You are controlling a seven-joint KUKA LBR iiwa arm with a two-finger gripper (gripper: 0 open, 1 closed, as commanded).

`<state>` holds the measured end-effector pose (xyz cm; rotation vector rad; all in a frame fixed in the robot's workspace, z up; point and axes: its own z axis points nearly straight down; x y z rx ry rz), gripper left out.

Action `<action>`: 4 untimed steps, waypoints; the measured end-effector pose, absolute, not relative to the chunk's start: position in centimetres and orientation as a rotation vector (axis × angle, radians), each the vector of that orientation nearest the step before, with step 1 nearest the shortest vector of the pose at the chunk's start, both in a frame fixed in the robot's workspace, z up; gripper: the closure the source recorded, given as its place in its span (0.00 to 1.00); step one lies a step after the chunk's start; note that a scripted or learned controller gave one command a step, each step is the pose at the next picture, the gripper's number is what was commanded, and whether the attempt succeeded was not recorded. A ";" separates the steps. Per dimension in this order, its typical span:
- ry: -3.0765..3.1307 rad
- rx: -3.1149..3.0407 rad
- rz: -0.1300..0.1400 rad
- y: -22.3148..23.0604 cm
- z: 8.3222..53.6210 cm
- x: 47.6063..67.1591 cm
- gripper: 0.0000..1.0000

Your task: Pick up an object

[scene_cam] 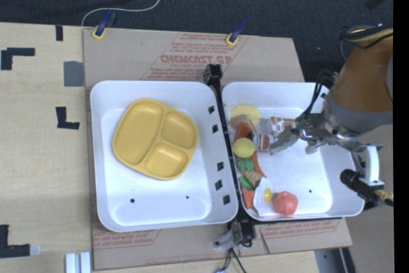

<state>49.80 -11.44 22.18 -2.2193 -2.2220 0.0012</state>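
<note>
Bench: light wood top, brown cardboard sheet point(192, 54) clamped under two white bins, dark carpet behind. Left bin point(102, 156) holds a yellow divided plate point(155, 137). Right bin point(313, 169): toy food piled along its left wall, including a yellow lemon point(243, 148), an orange carrot point(243, 132) and, near the front, a red tomato point(285, 202). Gripper point(285, 139) low over this bin beside a crumpled wrapper point(271, 126); fingers' state: cannot tell.
</note>
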 end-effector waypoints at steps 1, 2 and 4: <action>-2.226 -2.224 -0.010 -9.8 9.8 52.2 0.00; -2.227 -2.223 -0.015 -9.7 10.9 52.3 1.00; -2.222 -2.219 0.001 -3.5 18.4 54.0 0.00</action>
